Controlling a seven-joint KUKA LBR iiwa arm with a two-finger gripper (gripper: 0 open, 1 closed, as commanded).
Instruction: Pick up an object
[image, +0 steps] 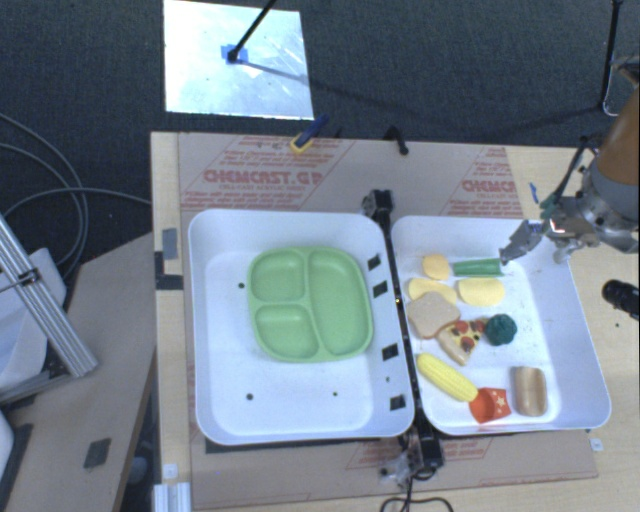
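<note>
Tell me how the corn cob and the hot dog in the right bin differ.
The corn cob is yellow; the hot dog is tan with a brown sausage. The corn cob lies on a slant, pointing down and right, while the hot dog lies almost straight up and down in the view. The corn cob is slimmer and longer, the hot dog stubbier. Both rest near the front of the right bin, flanking a red piece.

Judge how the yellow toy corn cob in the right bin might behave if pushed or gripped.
The corn cob looks rounded and tapered, so it may roll or pivot. Its glossy surface hints at stiff, light plastic, perhaps slippery. The red piece beside it might get nudged.
</note>
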